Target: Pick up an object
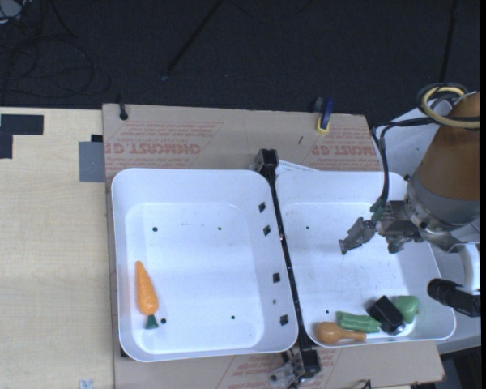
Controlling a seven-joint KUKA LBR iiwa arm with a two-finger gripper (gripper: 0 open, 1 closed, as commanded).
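Orange carrot [146,290] lies at seven o'clock in the left bin [190,186]; a green, black and tan cluster [373,321] sits at five o'clock in the right bin [324,209] — crowded, so a grab could slip. Gripper [358,237] hangs above, seemingly open and empty — arm reaching from three o'clock.

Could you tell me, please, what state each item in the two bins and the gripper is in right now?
carrot: lying flat in the left bin, near its left wall, apart from everything else.
black object: resting at the right bin's front edge, on top of the green object.
green object: lying flat, beneath the black one.
tan object: lying flat, beside the green one.
gripper: above the right bin, holding nothing visible.
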